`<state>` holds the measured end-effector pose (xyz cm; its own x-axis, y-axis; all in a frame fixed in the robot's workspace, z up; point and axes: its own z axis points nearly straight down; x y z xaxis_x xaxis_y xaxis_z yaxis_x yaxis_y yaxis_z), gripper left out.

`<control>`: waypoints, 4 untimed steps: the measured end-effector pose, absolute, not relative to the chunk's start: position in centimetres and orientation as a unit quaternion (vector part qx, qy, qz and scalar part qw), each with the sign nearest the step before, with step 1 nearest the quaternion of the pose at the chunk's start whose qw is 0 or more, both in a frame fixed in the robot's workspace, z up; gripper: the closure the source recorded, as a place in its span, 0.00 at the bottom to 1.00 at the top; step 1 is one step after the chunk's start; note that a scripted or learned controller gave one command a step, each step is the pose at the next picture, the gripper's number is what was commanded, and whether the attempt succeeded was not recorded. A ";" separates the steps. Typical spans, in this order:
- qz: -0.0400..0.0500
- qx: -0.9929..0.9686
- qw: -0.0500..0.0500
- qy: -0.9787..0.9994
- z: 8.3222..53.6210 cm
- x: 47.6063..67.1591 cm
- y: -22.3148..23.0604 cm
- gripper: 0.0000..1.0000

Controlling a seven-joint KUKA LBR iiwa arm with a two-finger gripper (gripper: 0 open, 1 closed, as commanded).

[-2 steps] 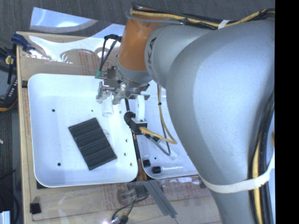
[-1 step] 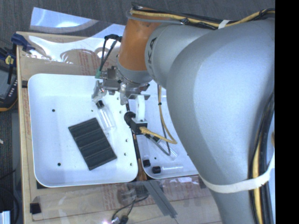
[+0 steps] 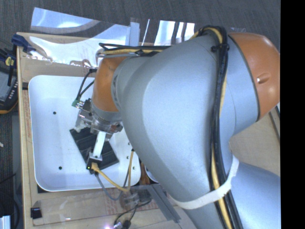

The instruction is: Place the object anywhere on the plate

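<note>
Far to the tool's left, off the surface, a black and yellow device [image 3: 6, 92] is seen at the picture's edge. Up and left of the tool, a blue clamp [image 3: 19, 42] is set on the wooden rim of the surface [image 3: 24, 66]. Down and left of the tool, a small black block [image 3: 35, 212] is seen on the wooden strip in front of the bin. Behind the tool, past the rim, a shiny sheet [image 3: 66, 23] is spread.

The white bin [image 3: 47, 142] extends left of the tool and beneath it. Its floor is marked by two small dark dots [image 3: 55, 112] left of the tool, one about level with it and one nearer the front wall.

The tool [image 3: 95, 122] is held low over the bin, right of the bin's middle and pointed down toward the front left. Whether it is open or closed cannot be told, nor whether anything is gripped. Whether the floor is touched cannot be told either.

Just above the tool, the orange band [image 3: 105, 87] is seen. From there, the grey arm [image 3: 190, 109] is stretched to the tool's right, and a bundle of black and yellow cables [image 3: 220, 104] is run along it. A second orange part [image 3: 257, 75] is seen far right of the tool.

Where the object and the plate lie cannot be told, since the surface to the tool's right is hidden beneath the arm.
</note>
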<state>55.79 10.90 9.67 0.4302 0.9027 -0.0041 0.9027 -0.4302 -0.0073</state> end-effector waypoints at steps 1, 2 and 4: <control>0.000 -0.860 0.000 -0.510 9.4 52.6 17.5 0.00; 0.003 -0.984 0.001 -0.178 9.1 47.5 20.0 0.00; 0.002 -0.916 0.002 -0.400 12.9 59.0 15.3 0.00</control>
<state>59.05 15.33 12.89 0.6793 0.7338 -0.0026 0.7338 -0.6793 -0.0059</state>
